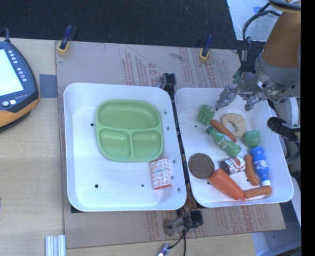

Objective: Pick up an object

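Camera view. Desk (24, 159): pale wood-grain top, overlaid by a brown cardboard sheet (136, 63) with faint reddish printing, too faint to read, clipped at its far edge. Left bin (80, 193): shallow, white, smooth plastic with rounded corners; it holds a light green three-compartment plate (130, 130), matte, rounded-rectangular, and just beside the plate's near right corner a small white carton (160, 173) with red-orange print, lettering illegible. Right bin (192, 97): same make, touching the left bin along the centre seam; it holds the candidate objects in a loose cluster: a green blocky item (205, 114); a beige ring-shaped biscuit or bagel (234, 124); a thin orange carrot (222, 130) lying across a green bottle (225, 143); a teal rounded lump (251, 138); a dark brown round disc (201, 165); a small can (233, 165) with red and white label, unreadable; a blue bottle (259, 165) with white cap; an orange cone (226, 184); two sausages (257, 192). Gripper (236, 100): grey metal, its fingers spread apart with nothing between them, poised over the far part of the right bin, just above the ring-shaped piece. Tablet-like handheld screen unit (5, 84): grey with orange rim, at the desk's left edge.
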